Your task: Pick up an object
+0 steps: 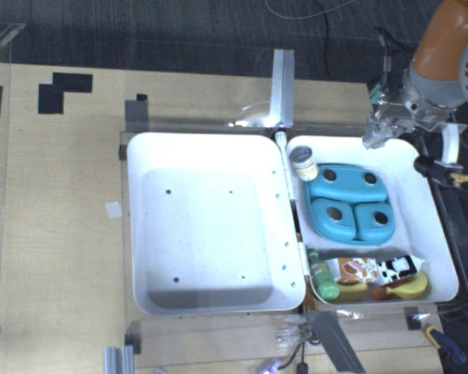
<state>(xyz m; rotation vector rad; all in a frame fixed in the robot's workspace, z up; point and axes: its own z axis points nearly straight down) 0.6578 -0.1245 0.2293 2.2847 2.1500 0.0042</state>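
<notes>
Bench of pale wood, largest thing in frame, carries two shallow white bins side by side. Left bin has a bare white floor with a few small dark dots. Right bin holds all the objects. Arm, grey with an orange band, comes in at the upper right corner, well above the bins' far edge. Gripper hangs at the right bin's far rim, near its upper right part, apart from every object; whether it is released or clenched cannot be told from this angle, and nothing is seen between its tips.

Blue tray-like piece with four dark holes lies in the middle of the right bin, biggest item there. Printed packet, orange and white with black patches, lies along the near wall. Yellow piece sits at the near right corner, touching the packet. Green-capped bottle rests at the near left corner, beside the packet. Small grey round jar sits at the far left, just beside the blue piece's upper left edge.
</notes>
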